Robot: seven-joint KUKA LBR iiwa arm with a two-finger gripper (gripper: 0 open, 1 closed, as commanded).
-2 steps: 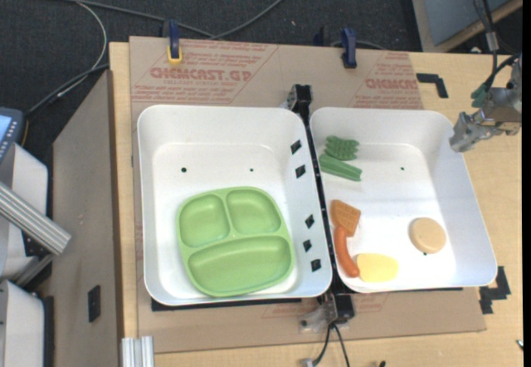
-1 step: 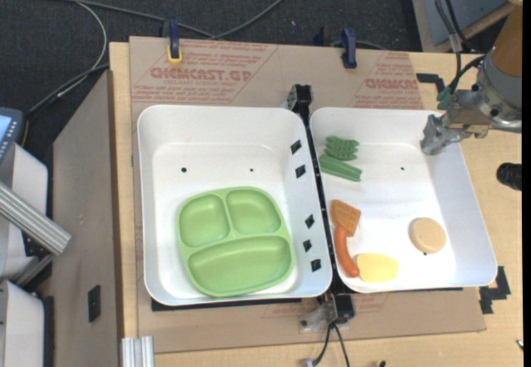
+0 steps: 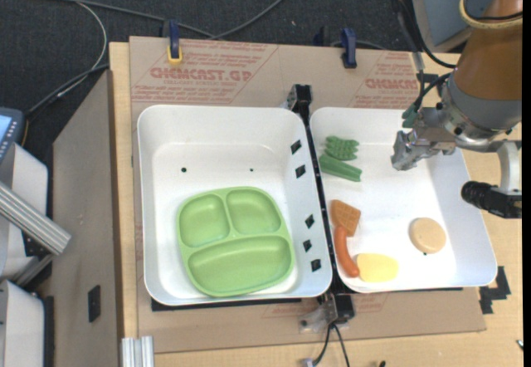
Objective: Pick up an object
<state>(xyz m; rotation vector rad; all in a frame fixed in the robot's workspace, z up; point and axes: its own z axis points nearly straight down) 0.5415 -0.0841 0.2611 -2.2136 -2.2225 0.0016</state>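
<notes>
- Nearest, right white bin (image 3: 465, 274), front edge: flat yellow plastic wedge, cheese-like (image 3: 377, 266), touching a thin orange-red plastic sausage (image 3: 343, 251) lying along the divider. Both look light, rigid and slick; the sausage sits tight to the wall, so it's a poor first pick.
- Just behind: orange toy cracker piece (image 3: 346, 216), tilted, thin edges.
- Right of those: round tan plastic biscuit disc (image 3: 427, 235), lying flat with free floor all round. Best candidate, I'd say: pinch across the diameter. It's low, so the fingers must go nearly to the floor.
- Further back: green ridged toy vegetable bundle (image 3: 340, 158) near the divider. Bumpy, probably better grip; take it across the narrow width.
- Gripper (image 3: 411, 149) hangs at the back of the right bin, right of the greens, holding nothing. Can't tell the finger state.
- Left white bin (image 3: 158, 191): light green three-compartment plate (image 3: 236, 241). Too wide to pinch except at the rim.
</notes>
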